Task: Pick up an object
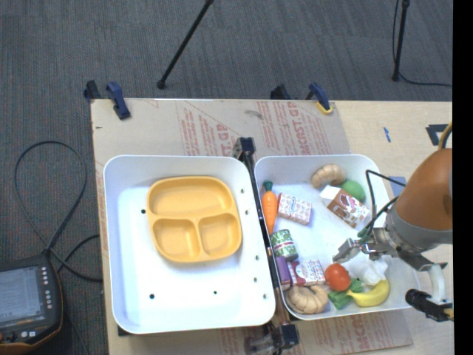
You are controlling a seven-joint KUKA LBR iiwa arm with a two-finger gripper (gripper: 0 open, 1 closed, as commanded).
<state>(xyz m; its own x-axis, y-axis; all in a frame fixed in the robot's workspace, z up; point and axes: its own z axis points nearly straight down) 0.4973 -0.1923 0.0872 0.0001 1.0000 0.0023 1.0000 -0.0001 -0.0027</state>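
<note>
Camera view: gripper (353, 251) low in right bin (384, 313), over toy-food pile at near right corner. Jaws look apart, nothing between them. Approach step, judged; no grasp yet. Likeliest target: tomato (337, 276), just below and left of fingertips, touching banana (373, 294) and croissant (309, 298). Round, glossy red, small; apt to roll or slip. Next move calls for short drop, centring over tomato, then closing without catching neighbours.

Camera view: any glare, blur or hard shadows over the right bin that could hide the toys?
Camera view: lighting is even and soft, no glare on the right bin; shadows are faint; the carrot reads sharp, while the pincer looks slightly blurred.
</note>
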